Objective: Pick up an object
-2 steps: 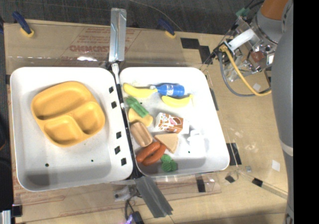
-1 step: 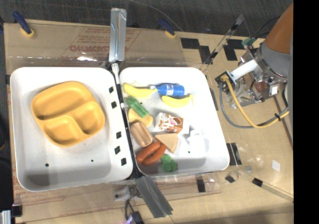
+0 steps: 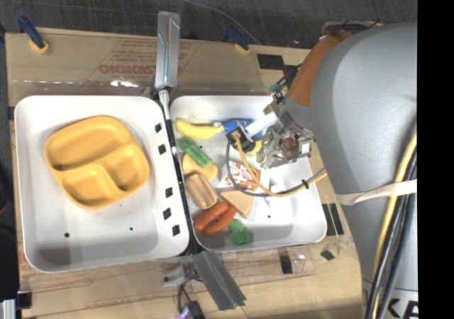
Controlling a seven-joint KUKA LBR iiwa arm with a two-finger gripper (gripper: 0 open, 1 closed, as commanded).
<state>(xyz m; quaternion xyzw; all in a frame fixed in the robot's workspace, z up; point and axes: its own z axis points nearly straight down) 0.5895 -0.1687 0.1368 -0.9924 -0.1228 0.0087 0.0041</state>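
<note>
Toy food pieces lie heaped along the left side of the right bin (image 3: pixel 305 229), and any of them could be the object to pick. At the top of the heap is a yellow banana (image 3: pixel 197 129), lying nearly level, with a blue piece (image 3: pixel 234 126) just beside its right end. Below the banana sits a green piece (image 3: pixel 196 152) on a slant, then a tan bread-like piece (image 3: pixel 199 190), and under that a red-orange sausage shape (image 3: pixel 215 218). A small dark green leafy piece (image 3: pixel 240 234) rests near the bin's lower edge. Between the heap and the bin's middle lies a flat white card with red and orange print (image 3: pixel 245 177), and a pale orange wedge (image 3: pixel 240 203) touches its lower edge.

The hand (image 3: pixel 273 147) hangs over the middle of the right bin, just right of the blue piece and above the printed card. It is a cluster of metal parts, cables and a yellow-black fitting, and I cannot tell how it is set or whether it touches anything beneath it. Nothing can be seen gripped in it. The grey arm (image 3: pixel 362 112) with its orange band (image 3: pixel 308 84) covers the bin's right side.

The left bin (image 3: pixel 42 239) holds a yellow divided tray (image 3: pixel 96 160). Both bins rest on a worktop (image 3: pixel 85 55) lined with cardboard.
</note>
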